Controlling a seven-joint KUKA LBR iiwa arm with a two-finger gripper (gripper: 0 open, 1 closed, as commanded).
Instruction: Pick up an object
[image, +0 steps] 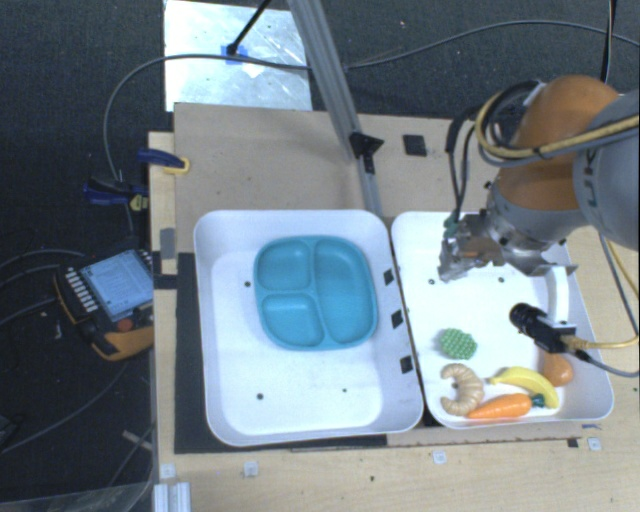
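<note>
nearest edge, right bin (600, 405): orange carrot (499, 407), tan croissant-like piece (461, 387), yellow banana (527, 381), all crowded in the front corner, touching or nearly so. just behind, green knobbly item (458, 344), apart from the rest. small brownish object (557, 369) by the right wall, partly hidden by a black fitting; identity unclear. left bin (215, 400): blue divided plate (315, 292), compartments bare. farther back, gripper (457, 260) low over the right bin's rear floor, well apart from every item. finger state: cannot tell, too blurred and dark. nothing visibly held. task judged barely begun: no object lifted, approach and grasp both left.
</note>
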